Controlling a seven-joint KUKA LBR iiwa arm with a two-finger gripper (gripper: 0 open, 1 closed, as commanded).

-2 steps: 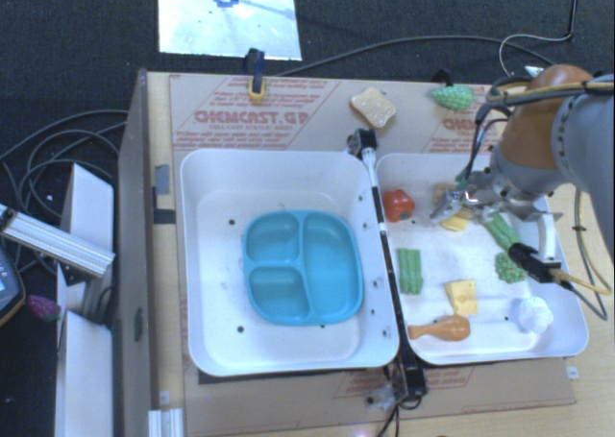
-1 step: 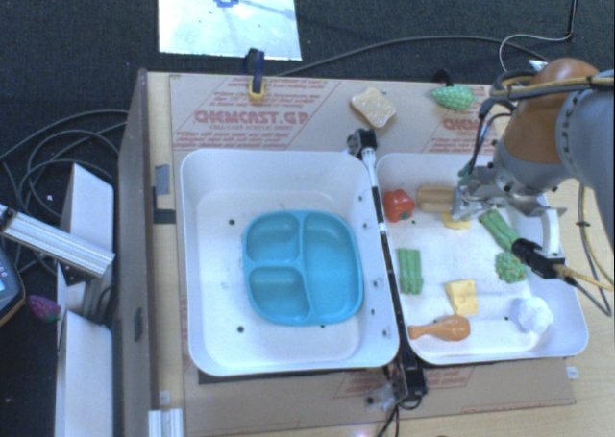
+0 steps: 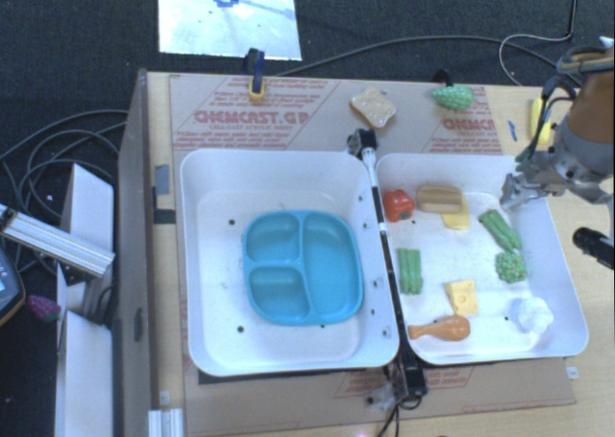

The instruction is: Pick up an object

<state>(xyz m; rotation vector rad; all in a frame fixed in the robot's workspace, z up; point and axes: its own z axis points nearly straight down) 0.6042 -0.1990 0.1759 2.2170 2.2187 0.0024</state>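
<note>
My gripper [image 3: 516, 192] hangs over the far right edge of the right bin [image 3: 567, 329], just above and beside a long green vegetable [image 3: 500, 230]. Nothing shows in its grasp. Below that vegetable lies a broccoli floret [image 3: 510, 265]. Toward the bin's far left lie a red piece [image 3: 398, 203], a tan bread roll [image 3: 440, 198] and a small yellow piece [image 3: 457, 221]. Nearer the front are green beans [image 3: 410, 270], a cheese wedge [image 3: 462, 297], a chicken drumstick [image 3: 440, 330] and a white crumpled item [image 3: 530, 313].
The left bin [image 3: 207, 233] holds a blue divided plate [image 3: 303, 265]. On the cardboard behind the bins lie a bread slice [image 3: 373, 108] and a green bumpy item [image 3: 453, 97]. A yellow clamp [image 3: 256, 75] sits at the bench's back edge.
</note>
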